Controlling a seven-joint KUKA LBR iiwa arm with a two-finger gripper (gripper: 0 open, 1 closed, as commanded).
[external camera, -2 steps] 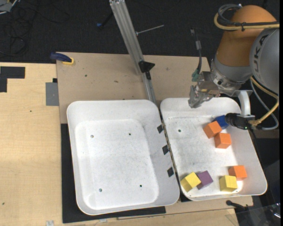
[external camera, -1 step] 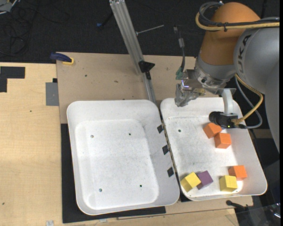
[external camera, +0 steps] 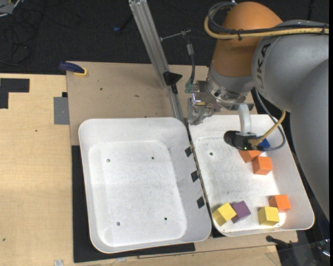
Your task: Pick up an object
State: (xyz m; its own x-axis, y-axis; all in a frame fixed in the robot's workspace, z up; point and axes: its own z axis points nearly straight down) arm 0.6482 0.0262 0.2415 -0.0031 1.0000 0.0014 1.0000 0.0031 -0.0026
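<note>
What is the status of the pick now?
Hand at right bin's far-left corner. Nothing seen held. Blocks lie nearer, untouched. Nothing blocking them.

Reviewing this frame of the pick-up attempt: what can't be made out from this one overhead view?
- Gripper: its fingers are small and mixed with metal clutter in the camera view; their state is unreadable.
- Blue object: mostly covered by a dark cable end, shape unclear.
- Upper orange block: partly overlapped by the cable end and the orange block beside it.
- Right bin: its far right rim is hidden by the arm.
</note>
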